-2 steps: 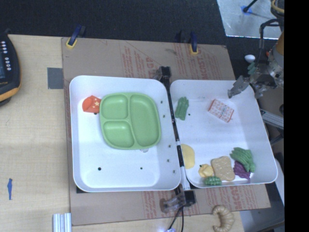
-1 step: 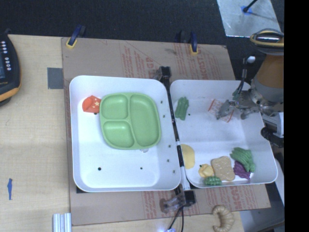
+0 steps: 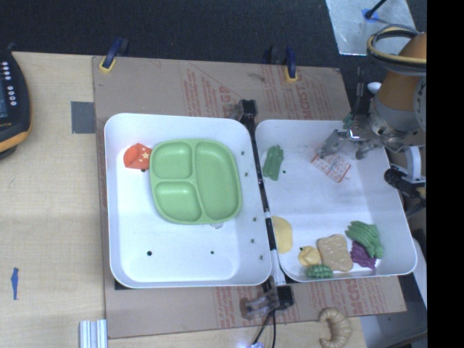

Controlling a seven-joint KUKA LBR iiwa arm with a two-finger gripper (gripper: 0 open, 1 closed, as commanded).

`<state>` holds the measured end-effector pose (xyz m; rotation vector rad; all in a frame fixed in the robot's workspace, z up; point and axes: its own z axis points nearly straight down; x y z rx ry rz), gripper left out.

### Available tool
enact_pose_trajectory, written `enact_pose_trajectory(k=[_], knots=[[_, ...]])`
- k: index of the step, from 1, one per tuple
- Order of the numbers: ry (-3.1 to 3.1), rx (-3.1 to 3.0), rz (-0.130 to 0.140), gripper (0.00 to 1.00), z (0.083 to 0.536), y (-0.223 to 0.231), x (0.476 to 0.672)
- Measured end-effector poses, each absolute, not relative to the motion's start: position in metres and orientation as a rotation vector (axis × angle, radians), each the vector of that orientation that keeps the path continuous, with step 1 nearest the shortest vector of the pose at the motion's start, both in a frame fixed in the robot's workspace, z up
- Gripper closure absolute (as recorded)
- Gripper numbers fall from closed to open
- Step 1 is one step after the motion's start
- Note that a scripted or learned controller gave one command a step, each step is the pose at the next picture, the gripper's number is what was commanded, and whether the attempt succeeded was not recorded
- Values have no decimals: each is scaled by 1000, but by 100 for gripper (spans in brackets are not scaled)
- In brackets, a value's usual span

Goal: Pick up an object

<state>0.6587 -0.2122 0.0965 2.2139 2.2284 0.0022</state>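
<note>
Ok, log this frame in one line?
arm: over right white bin | jaws: above small red-printed paper packet | grasp: none seen

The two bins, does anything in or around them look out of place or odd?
One thing: a tan curled toy lies outside the right bin, on the cardboard at the bench's front edge. Also, a red item in the left bin sits half tucked under the green divided plate.

A flat, pale card with red print [image 3: 332,167] lay tilted in the right bin's [image 3: 319,209] upper area, directly below the gripper [image 3: 353,138].
</note>
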Motion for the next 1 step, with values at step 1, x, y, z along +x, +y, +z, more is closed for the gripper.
enact_pose_trajectory(k=[1], knots=[[2228, 2223, -7, 0, 115, -192, 598]])
